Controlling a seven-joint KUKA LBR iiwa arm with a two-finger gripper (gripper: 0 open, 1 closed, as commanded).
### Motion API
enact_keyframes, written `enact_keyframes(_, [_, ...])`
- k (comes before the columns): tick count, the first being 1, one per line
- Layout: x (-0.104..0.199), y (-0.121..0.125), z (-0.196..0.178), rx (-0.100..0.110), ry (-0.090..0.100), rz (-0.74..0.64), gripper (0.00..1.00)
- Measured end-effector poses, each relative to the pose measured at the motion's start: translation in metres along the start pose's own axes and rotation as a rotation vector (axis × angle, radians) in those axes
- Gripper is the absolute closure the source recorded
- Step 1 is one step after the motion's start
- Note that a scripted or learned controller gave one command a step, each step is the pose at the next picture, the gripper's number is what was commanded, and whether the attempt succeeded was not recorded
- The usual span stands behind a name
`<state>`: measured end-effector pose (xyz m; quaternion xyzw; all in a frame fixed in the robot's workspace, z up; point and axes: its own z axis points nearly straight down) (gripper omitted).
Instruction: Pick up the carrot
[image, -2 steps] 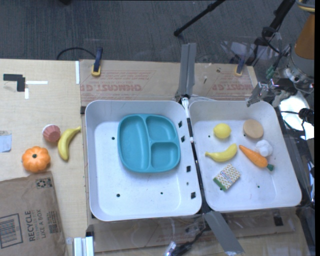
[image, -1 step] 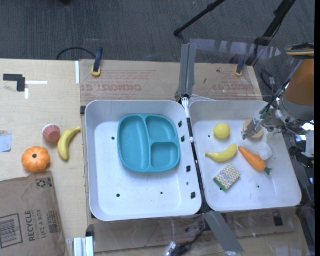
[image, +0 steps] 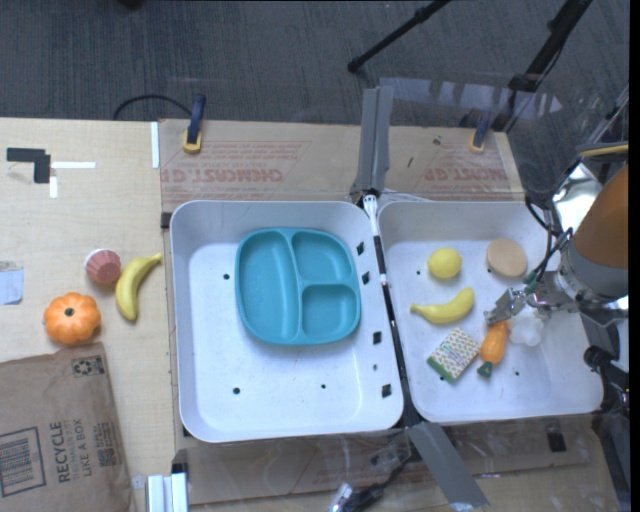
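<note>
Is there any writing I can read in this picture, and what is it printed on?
"RECYCLE LIKE A BOX": on the brown cardboard box, beside a barcode too small to read.
Red lettering on the cardboard sheet behind the bins: upside down and blurred, not surely readable.
The small packet: print too small to read.

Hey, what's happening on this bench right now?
A grey robot arm reaches in from the right, its gripper poised just above the small orange carrot in the right white bin. The carrot lies on the bin floor beside a yellow banana and a patterned packet, not yet lifted.
</note>
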<state>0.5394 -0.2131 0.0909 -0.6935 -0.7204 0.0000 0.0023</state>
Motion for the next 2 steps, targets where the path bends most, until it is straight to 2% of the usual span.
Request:
enact_keyframes(1, [-0.001,0.001,-0.01,-0.002,-0.002,0.003,1.0])
enact_keyframes(2, [0.07,0.019,-0.103,-0.003,-0.004,0.125,1.0])
